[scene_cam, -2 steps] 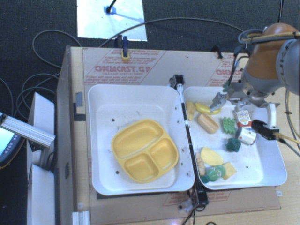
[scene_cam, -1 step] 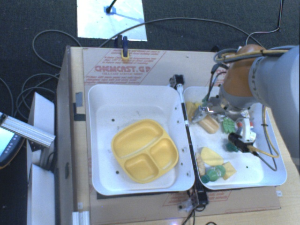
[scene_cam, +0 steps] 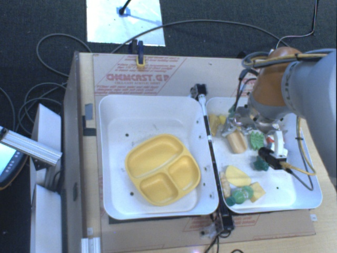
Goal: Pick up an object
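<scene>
Low in the right-hand white bin [scene_cam: 310, 194]: the fingers [scene_cam: 239, 124] of the grey arm [scene_cam: 310, 88], orange band [scene_cam: 268, 86] above the wrist, set among a scatter of toy food. Spread or closed? Impossible to tell from this slanted overhead angle, with the wrist covering the tips.

Just in front of the fingers, toward the camera: a tan roll-shaped piece [scene_cam: 237, 142], lying tilted on the bin floor and the nearest thing to them. Touching them or not, unclear.

Beside the fingers, toward the edge shared by the two bins: a few small yellow pieces [scene_cam: 215, 123]. On the tan piece's far side from that edge, just beside it: a leafy green piece [scene_cam: 256, 140]. A little nearer the camera: a dark teal piece [scene_cam: 260, 165].

Well apart from the fingers, at the bin's near end: a yellow wedge [scene_cam: 237, 176], a small round green piece [scene_cam: 239, 196], a pale yellow block [scene_cam: 257, 192] and a thin tan stick [scene_cam: 225, 183] close along the wall.

Farther still, across the shared edge: the left-hand white bin [scene_cam: 121, 115], holding a yellow three-compartment tray [scene_cam: 163, 168] — flat on the floor, turned at an angle to the walls.

Under both bins: the counter, covered by a printed cardboard sheet [scene_cam: 137, 75].
</scene>
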Action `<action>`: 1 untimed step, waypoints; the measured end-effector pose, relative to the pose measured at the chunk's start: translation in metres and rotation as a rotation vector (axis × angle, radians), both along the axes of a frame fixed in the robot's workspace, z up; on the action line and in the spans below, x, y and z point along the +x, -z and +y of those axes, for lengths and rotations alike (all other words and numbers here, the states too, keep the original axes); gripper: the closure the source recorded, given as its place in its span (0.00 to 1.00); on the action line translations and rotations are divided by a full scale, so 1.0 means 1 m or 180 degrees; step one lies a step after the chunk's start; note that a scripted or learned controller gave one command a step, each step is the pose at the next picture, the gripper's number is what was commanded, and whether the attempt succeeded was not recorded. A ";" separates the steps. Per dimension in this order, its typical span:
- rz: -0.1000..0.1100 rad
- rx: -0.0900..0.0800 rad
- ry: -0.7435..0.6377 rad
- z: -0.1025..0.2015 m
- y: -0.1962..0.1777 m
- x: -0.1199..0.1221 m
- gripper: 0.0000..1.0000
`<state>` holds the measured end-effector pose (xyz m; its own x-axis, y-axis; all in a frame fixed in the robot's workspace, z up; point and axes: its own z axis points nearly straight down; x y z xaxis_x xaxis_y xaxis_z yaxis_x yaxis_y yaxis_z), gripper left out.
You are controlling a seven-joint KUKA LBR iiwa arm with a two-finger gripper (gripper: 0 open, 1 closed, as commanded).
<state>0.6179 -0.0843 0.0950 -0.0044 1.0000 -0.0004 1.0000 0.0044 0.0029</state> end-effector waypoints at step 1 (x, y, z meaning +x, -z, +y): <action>-0.0011 0.0002 -0.0001 0.047 -0.144 -0.017 1.00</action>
